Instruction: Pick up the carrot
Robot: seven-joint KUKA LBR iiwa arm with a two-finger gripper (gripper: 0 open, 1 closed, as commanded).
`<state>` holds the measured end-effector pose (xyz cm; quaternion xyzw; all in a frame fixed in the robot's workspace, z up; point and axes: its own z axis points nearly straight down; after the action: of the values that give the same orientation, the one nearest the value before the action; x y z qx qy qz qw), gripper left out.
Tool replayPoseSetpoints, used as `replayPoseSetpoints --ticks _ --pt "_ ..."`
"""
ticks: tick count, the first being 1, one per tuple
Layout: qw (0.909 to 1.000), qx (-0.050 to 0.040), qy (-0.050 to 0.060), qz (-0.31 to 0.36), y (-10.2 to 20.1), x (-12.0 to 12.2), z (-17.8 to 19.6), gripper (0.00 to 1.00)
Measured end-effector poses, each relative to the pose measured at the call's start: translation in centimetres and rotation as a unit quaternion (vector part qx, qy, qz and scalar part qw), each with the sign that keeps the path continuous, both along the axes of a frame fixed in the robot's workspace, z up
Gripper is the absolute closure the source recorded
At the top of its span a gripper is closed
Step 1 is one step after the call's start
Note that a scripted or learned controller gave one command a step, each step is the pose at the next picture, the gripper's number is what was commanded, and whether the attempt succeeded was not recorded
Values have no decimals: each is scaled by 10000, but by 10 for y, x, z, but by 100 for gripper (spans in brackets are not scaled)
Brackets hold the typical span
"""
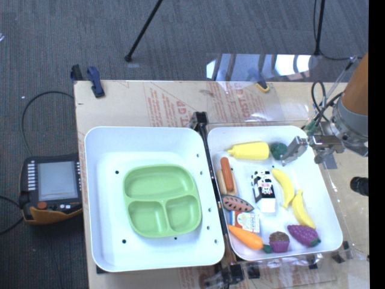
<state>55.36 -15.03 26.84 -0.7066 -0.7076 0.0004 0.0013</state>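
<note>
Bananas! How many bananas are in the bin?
2. One banana lies right of the milk carton. The other banana lies just below it, above the grapes. None seems hidden.

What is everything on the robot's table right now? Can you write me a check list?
Surface: bench with two white bins; left bin has a green tray.
Job's thing: carrot lying at the right bin's near edge, untouched.
Clutter: corn, hot dog, milk carton, two bananas, grapes, watermelon slice.
Gripper: gripper over the right bin's far corner, away from the carrot.
Cables: black cable on the floor.
Surroundings: control pad, tripod legs.
</note>
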Motion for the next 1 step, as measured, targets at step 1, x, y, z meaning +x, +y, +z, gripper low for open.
replayPoseSetpoints --ticks 1 --pt "9983 7 14 589 45 -77 30 0"
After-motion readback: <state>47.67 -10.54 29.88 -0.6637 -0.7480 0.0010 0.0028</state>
